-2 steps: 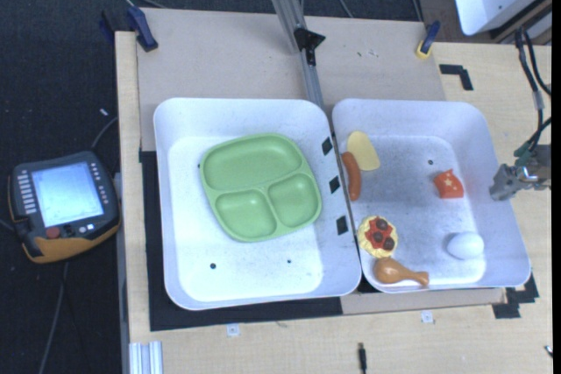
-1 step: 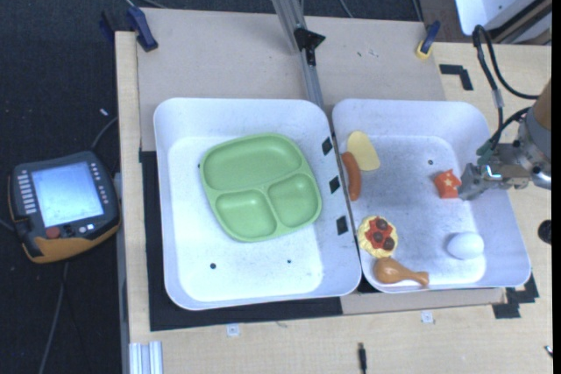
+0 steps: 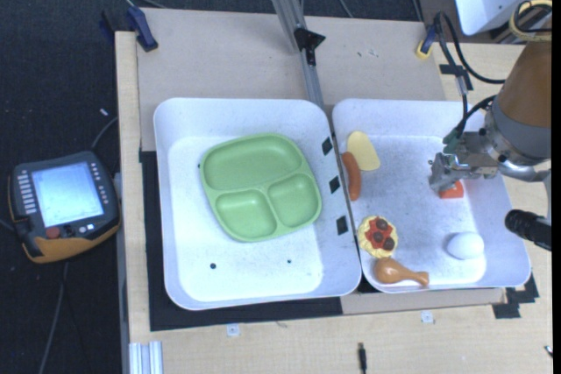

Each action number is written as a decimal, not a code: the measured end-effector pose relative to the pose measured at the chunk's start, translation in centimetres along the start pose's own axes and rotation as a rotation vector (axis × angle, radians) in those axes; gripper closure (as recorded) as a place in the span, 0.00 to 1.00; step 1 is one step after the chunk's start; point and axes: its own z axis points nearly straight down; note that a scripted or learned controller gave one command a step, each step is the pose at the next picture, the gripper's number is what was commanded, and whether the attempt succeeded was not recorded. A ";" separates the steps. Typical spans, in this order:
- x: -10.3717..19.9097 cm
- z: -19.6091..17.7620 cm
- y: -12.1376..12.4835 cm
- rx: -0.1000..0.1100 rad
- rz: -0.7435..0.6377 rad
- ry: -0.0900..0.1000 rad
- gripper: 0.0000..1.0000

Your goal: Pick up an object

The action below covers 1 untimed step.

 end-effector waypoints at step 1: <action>5.4 -0.6 0.2 0.001 0.000 0.001 1.00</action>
